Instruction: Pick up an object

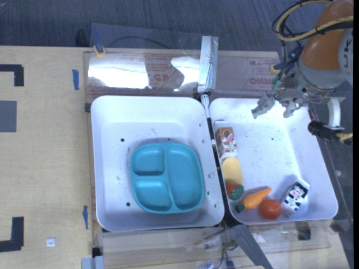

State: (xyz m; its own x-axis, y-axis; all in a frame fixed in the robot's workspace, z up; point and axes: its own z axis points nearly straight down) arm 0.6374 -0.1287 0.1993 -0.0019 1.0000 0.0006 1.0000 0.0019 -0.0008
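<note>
My gripper (275,109) hangs over the far edge of the right bin (280,150), open, with nothing between its fingers. Below it, along the bin's left wall, lie a small brown carton (225,140), a yellow piece (232,170) and a small red and green piece (235,191). At the near side of the bin lie an orange carrot (256,198), a red tomato (270,208) and a black and white cow-patterned carton (294,196). All of these lie well toward the near side from the gripper.
The left bin (112,128) holds a teal divided plate (166,176). A metal post (207,63) stands at the back where the two bins meet. Yellow cables (297,15) loop above the arm's wrist at the top right.
</note>
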